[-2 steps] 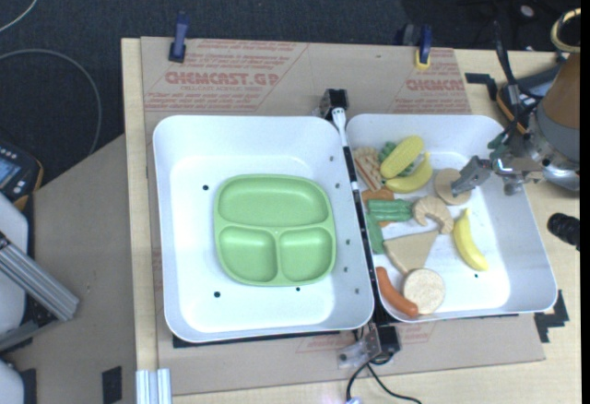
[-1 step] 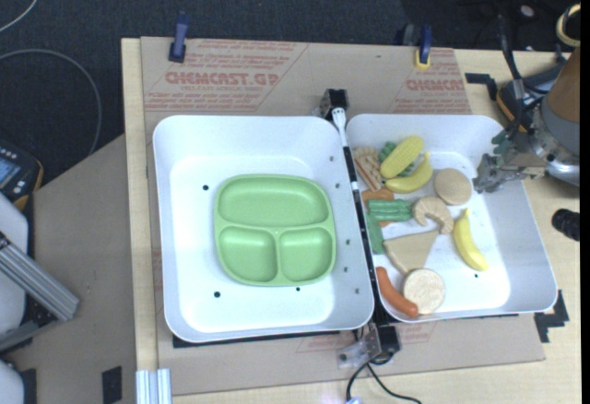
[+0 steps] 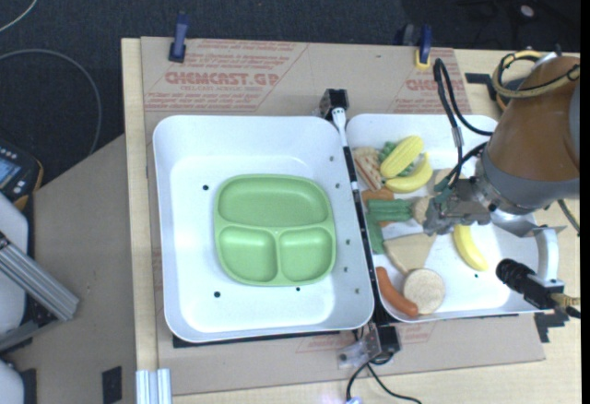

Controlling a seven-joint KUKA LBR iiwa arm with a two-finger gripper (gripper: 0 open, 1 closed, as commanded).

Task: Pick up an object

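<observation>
Grey two-finger gripper (image 3: 441, 213), grip state indiscernible, over the right white bin (image 3: 502, 301); curved yellow plastic banana (image 3: 471, 247) at its 4 o'clock.

On the bench (image 3: 277, 70) two bins sit side by side, touching along their inner edges: the left bin (image 3: 175, 208) holds a divided tray (image 3: 275, 229) near its middle, and the right bin (image 3: 489, 301) holds the food pieces. In the right bin, the corn cob (image 3: 402, 153) lies at the back on a banana (image 3: 412, 177), the sausage (image 3: 396, 293) lies at the front just left of a round cracker (image 3: 425, 288), and another banana (image 3: 471, 248) lies right of centre. My end effector (image 3: 444, 208) hangs over the middle of the right bin, between the two bananas.
</observation>
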